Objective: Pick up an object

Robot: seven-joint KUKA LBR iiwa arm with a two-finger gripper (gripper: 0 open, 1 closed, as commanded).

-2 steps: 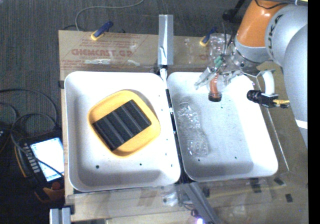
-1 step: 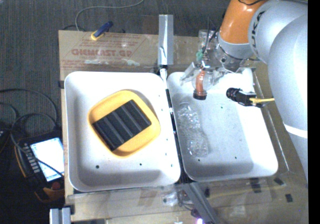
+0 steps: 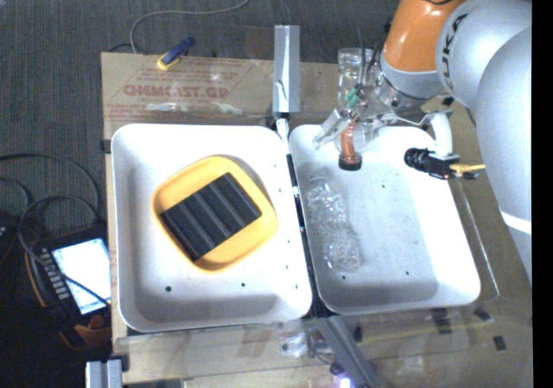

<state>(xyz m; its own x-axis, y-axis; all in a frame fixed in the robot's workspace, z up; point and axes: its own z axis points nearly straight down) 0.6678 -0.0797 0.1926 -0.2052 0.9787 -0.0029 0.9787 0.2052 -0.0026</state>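
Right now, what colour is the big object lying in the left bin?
Yellow-orange rim around a black ribbed centre, on the object in the left bin; clearest in the camera view.

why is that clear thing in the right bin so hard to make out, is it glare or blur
Camera view: the clear plastic object is see-through and low in contrast against the white right bin, showing only as faint glints; the yellow and black object in the left bin reads sharply, so focus is fine.

Faded red print reading "CHEMGLAST" or similar stands on the cardboard sheet (image 3: 186, 84), behind the left bin (image 3: 130, 231). Its last letters are unclear.
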